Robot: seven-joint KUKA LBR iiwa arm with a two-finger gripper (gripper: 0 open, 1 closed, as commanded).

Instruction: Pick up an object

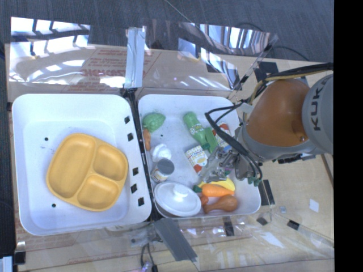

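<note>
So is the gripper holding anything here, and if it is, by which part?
It cannot be told. The gripper is low in the right bin, above the yellow banana and carrot, but nothing shows clearly between its fingers.

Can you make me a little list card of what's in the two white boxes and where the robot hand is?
left bin: a yellow plastic plate with three sections
right bin: toy food and dishes, crowded together
near corner: round white bowl, orange toy carrot, brown toy drumstick
far side: green plastic bottle, green leafy toy vegetable
gripper: low inside the right bin, just above the carrot
held: nothing seen between its fingers
</note>
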